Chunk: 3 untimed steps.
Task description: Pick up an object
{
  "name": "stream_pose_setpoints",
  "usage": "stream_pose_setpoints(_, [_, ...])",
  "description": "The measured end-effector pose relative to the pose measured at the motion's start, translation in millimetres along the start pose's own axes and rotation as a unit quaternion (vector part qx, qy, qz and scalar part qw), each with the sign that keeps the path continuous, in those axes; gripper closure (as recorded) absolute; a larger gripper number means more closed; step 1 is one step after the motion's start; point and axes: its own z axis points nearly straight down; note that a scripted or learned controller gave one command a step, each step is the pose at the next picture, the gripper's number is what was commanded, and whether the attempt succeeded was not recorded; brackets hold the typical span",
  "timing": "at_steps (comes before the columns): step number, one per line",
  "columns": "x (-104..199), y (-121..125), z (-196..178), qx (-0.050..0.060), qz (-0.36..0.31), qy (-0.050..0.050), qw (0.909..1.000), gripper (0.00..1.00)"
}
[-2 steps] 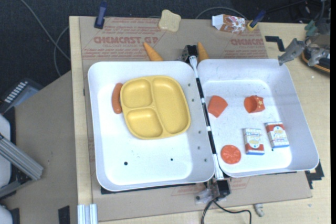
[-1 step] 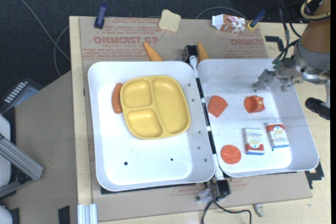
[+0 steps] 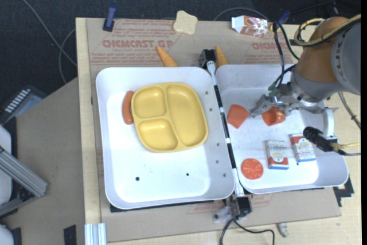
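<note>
The bench [image 3: 143, 43] is carrying two white bins side by side, presumably so that one is serving as the picking area. The left bin [image 3: 166, 186] is lying at nine o'clock from the right bin [image 3: 321, 172], and the two are touching along their shared edge. The arm [image 3: 324, 63] is reaching in from three o'clock and is bending down over the right bin, probably because most of the small goods are lying there.

A yellow divided plate [image 3: 169, 116] is sitting in the upper middle of the left bin, with a sausage [image 3: 127, 108] lying against its nine o'clock side.

In the right bin, two small cartons [image 3: 278, 155] are lying near five o'clock, a red disc [image 3: 252, 168] is resting at seven o'clock, and an orange wedge [image 3: 237, 116] is lying at nine o'clock.

The gripper [image 3: 274, 105] is hanging low over the red-orange piece [image 3: 274, 117], the likely target, which is lying near the bin's middle, just at the gripper's six o'clock. Whether the claw is standing apart or together I cannot tell, as the wrist is hiding it; the piece is looking as if it is resting on the bin floor, not lifted.
</note>
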Motion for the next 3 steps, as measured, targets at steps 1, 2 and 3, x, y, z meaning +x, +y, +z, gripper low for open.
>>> stream_pose_setpoints(1, [-1, 1, -11, -0.002, 0.000, -0.001, 1.0000, 1.00])
stream_pose_setpoints(2, [34, -51, -91, -0.001, 0.000, 0.000, 1.0000, 1.00])
stream_pose_setpoints(3, [83, -70, -126, -0.001, 0.000, 0.000, 1.0000, 1.00])
